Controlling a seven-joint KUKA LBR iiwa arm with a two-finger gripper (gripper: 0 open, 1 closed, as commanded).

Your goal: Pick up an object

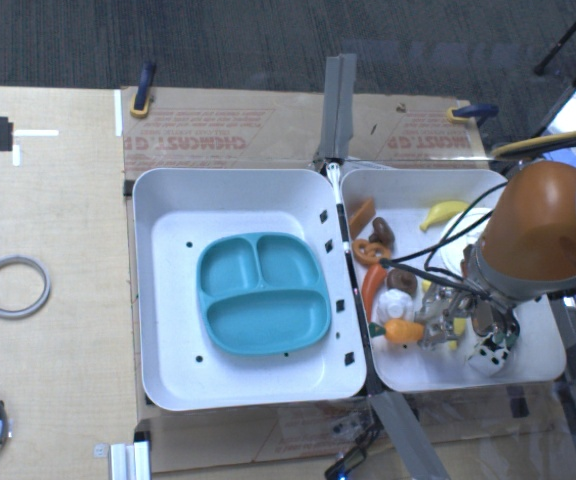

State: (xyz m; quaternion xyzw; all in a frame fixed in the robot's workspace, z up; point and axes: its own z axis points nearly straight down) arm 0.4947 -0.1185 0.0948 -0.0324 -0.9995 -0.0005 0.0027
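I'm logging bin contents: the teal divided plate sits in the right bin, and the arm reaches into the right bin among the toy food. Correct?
Not quite. The camera view shows the teal divided plate in the left bin, not the right. The rest holds: the arm reaches into the right bin among the toy food.

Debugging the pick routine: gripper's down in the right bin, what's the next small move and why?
Probably a short, slow lift straight up to check the grasp. The gripper sits low in the right bin among crowded toy food, next to the orange piece, and the clutter hides whether anything is caught.
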